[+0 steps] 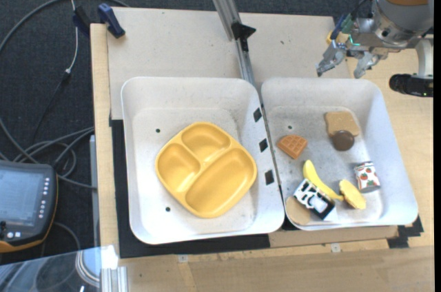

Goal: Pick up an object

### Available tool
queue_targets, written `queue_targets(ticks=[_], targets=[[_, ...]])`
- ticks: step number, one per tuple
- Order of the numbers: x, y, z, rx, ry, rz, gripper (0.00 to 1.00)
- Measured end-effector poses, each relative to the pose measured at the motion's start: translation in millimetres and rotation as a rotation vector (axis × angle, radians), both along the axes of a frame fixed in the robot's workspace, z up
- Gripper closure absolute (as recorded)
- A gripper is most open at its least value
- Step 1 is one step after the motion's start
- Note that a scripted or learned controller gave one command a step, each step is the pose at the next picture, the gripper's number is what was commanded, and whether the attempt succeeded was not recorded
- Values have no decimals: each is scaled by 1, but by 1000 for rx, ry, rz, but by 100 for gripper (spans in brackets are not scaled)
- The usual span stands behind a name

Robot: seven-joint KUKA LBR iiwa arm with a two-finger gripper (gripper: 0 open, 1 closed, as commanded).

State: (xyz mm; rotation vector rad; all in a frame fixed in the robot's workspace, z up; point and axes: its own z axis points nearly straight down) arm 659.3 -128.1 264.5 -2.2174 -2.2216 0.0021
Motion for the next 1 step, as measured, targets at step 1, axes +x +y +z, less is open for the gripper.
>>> queue_targets(ticks=[1], targets=[[13,-17,20,-2,-8,-2,0]])
